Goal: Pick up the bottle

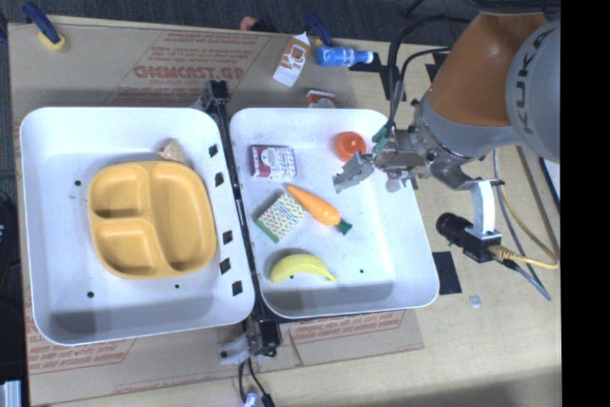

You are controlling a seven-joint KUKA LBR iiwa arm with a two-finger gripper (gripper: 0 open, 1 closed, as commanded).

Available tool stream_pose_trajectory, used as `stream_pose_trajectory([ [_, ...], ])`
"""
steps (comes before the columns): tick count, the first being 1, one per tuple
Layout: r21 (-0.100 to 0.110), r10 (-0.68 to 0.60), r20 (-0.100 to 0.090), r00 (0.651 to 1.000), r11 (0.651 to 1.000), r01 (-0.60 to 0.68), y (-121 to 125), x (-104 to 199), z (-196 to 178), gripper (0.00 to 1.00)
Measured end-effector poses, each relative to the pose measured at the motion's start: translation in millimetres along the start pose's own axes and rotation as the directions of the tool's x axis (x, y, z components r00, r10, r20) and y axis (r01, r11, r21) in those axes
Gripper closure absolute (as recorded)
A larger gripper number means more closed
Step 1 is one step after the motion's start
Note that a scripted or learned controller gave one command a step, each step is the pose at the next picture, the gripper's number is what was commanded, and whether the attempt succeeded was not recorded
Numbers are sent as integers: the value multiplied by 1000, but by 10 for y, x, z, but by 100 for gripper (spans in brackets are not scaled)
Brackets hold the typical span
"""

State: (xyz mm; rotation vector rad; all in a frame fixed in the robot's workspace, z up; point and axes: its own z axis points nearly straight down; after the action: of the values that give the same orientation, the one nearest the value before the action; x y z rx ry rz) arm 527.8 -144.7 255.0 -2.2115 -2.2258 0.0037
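Right bin holds carrot, banana, small cartons. Pincer hangs over that bin's far right side, spread, nothing between its fingers. Bottle lies on its side outside the bins, near worktop's far edge; probably light, slick plastic, best gripped mid-body.

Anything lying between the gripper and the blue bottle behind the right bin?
In the camera view, the gripper hangs over the right bin. Toward the bottle lie the orange ball and the bin's far rim, then bare cardboard.
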Motion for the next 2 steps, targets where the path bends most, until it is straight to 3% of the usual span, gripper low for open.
stream_pose_trajectory([
  [1, 3, -5, 0, 1000, 1000, 5, 2, 3, -100, 100],
  [2, 0, 53, 1, 999, 999, -53, -524, -664, 324, 100],
])
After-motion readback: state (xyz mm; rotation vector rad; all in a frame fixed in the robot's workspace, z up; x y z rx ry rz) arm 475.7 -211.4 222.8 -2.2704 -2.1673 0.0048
